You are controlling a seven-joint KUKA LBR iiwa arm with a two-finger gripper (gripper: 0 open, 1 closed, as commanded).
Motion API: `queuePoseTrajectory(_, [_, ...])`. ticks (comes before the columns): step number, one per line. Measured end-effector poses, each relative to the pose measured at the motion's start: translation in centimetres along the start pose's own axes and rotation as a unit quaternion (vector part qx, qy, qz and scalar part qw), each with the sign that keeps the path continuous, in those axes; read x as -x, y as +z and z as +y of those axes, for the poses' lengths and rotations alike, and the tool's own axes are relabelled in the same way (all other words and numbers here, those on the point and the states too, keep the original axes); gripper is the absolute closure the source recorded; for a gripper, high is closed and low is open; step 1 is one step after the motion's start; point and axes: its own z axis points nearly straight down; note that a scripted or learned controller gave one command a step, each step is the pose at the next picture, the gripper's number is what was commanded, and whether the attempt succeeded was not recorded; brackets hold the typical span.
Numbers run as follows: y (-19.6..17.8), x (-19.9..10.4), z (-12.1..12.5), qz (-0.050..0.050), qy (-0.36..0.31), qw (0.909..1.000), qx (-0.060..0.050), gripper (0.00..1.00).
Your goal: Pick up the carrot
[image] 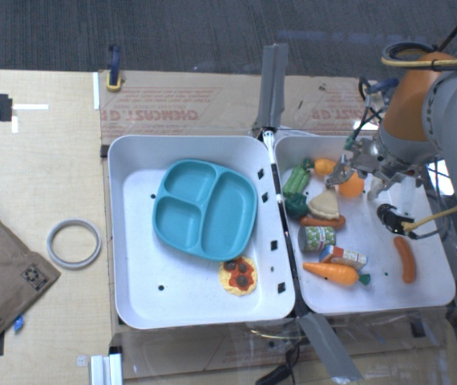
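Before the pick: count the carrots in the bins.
1. The carrot lies near the front of the right bin, just in front of the small can, leafy end pointing right. Another could hide under the arm or the toy pile.

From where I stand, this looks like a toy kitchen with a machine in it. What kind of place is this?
Probably a robot test bench, not a kitchen. A grey arm reaches over two white bins; one holds toy food such as a carrot, the other a blue divided plate. Cardboard lies beneath.
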Motion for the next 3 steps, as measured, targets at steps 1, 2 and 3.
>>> queuePoseTrajectory(1, [-0.6, 0.0, -0.1, -0.001, -0.002, 1.0000, -0.002, 1.00])
queuePoseTrajectory(2, [-9.8, -6.7, 1.4, 0.000, -0.186, 0.9825, -0.002, 1.00])
queuePoseTrajectory(3, [-9.8, -7.6, 1.1, 0.000, -0.112, 0.9937, -0.001, 1.00])
